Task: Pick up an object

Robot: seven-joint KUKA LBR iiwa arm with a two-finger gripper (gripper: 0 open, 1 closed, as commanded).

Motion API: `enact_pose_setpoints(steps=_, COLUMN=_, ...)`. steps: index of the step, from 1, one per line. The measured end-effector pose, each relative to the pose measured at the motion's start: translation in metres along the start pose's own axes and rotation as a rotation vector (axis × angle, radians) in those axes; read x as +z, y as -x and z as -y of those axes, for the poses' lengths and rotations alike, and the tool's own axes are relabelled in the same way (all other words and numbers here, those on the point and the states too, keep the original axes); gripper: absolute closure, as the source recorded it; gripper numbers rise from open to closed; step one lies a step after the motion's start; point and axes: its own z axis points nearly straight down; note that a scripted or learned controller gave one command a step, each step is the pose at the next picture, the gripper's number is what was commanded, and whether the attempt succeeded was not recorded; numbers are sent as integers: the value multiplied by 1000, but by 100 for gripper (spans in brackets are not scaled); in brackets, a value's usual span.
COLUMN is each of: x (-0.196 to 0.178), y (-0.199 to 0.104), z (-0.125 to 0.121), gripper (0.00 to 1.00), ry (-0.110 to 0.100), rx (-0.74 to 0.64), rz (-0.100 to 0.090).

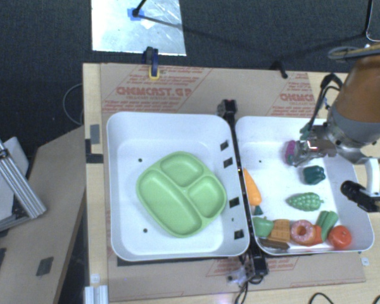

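A bench seen from above at a slant carries two shallow white bins set side by side. The left bin (pixel 123 138) holds a pale green divided plate (pixel 180 193) with three compartments, lying flat near the bin's middle. A dark divider with small black clips runs between the two bins. In the right bin (pixel 266 135), an orange toy carrot (pixel 252 187) lies against the left wall, just beside the divider. Along the bin's near edge sits a row of toy foods close together: a green piece (pixel 261 225) at the left, a brown slice (pixel 278 231), a pink frosted doughnut (pixel 303 232), a green vegetable (pixel 327 220) and a red tomato (pixel 341 236) at the right end. Above that row lies a bumpy light green item (pixel 304 201), and above that again a dark green item (pixel 314 174). Near the bin's far right, a purple object (pixel 291 149) sits right against the gripper (pixel 302 149), which reaches in from the right on the grey arm with its orange band (pixel 367 90). Whether the claw is spread or closed, and whether it has hold of the purple object, cannot be told from this angle.
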Motion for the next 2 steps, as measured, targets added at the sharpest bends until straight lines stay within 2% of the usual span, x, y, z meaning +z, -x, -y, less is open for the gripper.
enact_pose_setpoints(steps=1, x=-5, y=-57, z=1, gripper=100, ry=-1, rx=-6, rz=-3)
enact_pose_setpoints(steps=2, x=9, y=-110, z=-12, gripper=100, ry=-1, rx=-5, rz=-2)
